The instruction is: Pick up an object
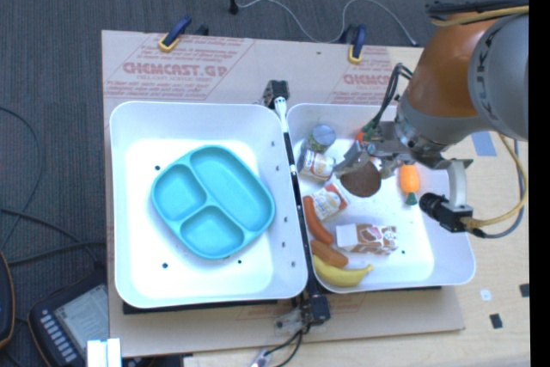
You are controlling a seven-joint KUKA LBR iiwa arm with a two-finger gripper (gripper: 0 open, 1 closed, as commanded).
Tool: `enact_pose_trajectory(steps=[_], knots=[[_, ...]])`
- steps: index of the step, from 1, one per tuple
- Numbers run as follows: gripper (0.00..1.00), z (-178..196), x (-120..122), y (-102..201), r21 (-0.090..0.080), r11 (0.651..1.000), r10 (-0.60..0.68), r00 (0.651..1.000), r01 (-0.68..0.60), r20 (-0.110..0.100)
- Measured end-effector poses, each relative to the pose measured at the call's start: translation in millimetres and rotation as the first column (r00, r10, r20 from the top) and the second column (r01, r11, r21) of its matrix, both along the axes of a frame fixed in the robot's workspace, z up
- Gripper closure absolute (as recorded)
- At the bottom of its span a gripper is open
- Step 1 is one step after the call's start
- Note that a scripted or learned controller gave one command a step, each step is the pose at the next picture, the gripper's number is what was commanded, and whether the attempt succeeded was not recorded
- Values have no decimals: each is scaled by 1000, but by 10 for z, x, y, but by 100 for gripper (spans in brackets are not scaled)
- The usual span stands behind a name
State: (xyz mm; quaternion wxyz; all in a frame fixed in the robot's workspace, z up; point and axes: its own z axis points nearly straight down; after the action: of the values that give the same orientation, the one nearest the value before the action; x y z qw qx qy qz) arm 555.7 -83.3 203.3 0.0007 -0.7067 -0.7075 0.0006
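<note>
The tool (361, 157) hangs over the right bin (447, 262), just above a brown round object (362, 182); whether it is released or clenched cannot be told. Nearby lie an orange piece (409, 179), a small jar (315, 164), a carrot (316, 222), and a banana (341, 272). The left bin (137, 271) holds a blue divided plate (212, 200).

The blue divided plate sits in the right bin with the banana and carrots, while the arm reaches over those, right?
Not quite. The blue divided plate lies in the left bin, by itself. The banana and carrots are in the right bin, where the arm reaches in, as the camera view shows.
</note>
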Motion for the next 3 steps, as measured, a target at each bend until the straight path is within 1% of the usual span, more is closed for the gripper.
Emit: enact_pose_trajectory(steps=[3], knots=[[100,284,10,2,0,1000,2,1000,-2,0]])
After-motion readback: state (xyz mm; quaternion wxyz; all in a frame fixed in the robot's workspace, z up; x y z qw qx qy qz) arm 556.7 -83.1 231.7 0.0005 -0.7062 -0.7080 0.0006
